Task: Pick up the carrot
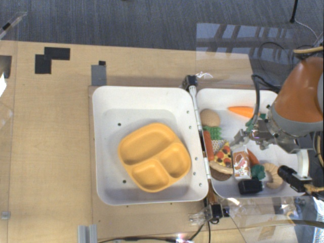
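Note:
The carrot (241, 111) is a bright orange tapered piece lying flat near the back of the right bin (228, 96), its tip pointing left. My gripper (246, 137) hangs over the middle of that bin, just in front of the carrot and apart from it. It points left and stands open, with nothing between its fingers. It sits above a pile of toy food, and the arm's orange band (304, 97) covers the bin's right side.
Toy food crowds the right bin: a beige roll (210, 117), a green piece (215, 133), a pizza slice (221, 156), a red packet (241, 164), a black block (249, 187) and a broccoli (258, 172). The left bin (109, 151) holds a yellow divided plate (153, 157).

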### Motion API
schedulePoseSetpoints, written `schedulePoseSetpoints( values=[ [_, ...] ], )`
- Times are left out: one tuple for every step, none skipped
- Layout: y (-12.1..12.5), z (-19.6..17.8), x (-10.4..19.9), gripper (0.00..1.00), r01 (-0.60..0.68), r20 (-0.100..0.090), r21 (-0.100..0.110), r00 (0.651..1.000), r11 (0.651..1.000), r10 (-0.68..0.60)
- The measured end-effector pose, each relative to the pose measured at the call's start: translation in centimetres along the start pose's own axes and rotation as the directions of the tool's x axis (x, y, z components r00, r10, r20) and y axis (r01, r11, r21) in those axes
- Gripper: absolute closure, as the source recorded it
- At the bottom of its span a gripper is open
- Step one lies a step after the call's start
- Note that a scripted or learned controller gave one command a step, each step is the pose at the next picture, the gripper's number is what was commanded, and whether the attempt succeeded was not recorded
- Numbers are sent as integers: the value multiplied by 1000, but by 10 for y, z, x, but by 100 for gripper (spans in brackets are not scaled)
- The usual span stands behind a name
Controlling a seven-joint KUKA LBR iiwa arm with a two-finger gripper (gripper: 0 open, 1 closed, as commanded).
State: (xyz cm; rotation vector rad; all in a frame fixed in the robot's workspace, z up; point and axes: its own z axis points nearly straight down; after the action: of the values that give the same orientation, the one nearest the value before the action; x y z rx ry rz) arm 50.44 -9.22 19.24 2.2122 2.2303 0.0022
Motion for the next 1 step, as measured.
schedulePoseSetpoints(
  values=[
    [52,52,-65,0,-47,4,1,999,999,47]
  ],
)
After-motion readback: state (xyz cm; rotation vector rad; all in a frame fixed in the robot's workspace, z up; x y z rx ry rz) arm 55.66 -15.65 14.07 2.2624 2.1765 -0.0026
